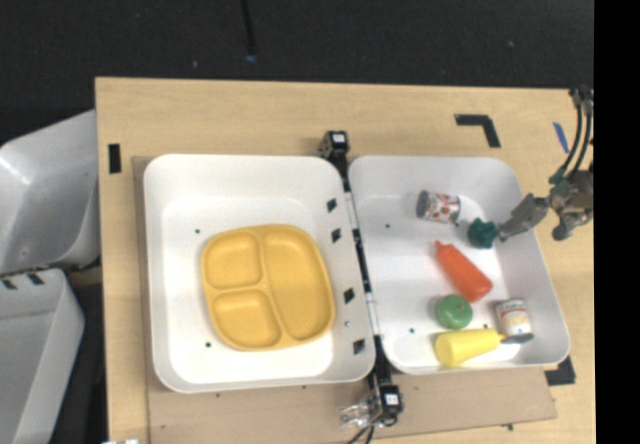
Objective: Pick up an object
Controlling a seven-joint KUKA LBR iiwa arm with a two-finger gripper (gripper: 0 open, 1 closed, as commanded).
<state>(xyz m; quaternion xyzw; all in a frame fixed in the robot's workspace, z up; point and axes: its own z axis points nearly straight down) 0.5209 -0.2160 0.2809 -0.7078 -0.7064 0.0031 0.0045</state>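
The right bin [400, 182] holds several small objects. A small can [438, 205] lies on its side near the back, with a teal piece [483, 232] just right of it. An orange-red bottle [463, 270] lies in the middle. In front of it are a green round object [453, 311], a yellow cone-shaped object [467, 346] and a small upright tin [513, 317]. My gripper [543, 221] hangs at the bin's right rim, just right of the teal piece. It is open, with nothing between its spread fingers [519, 218].
The left bin [160, 232] holds a yellow divided plate [267, 285]. A black hinge strip [355, 252] runs between the two bins. Bare wooden bench [250, 117] surrounds them. A white box [45, 192] stands off the bench's left edge.
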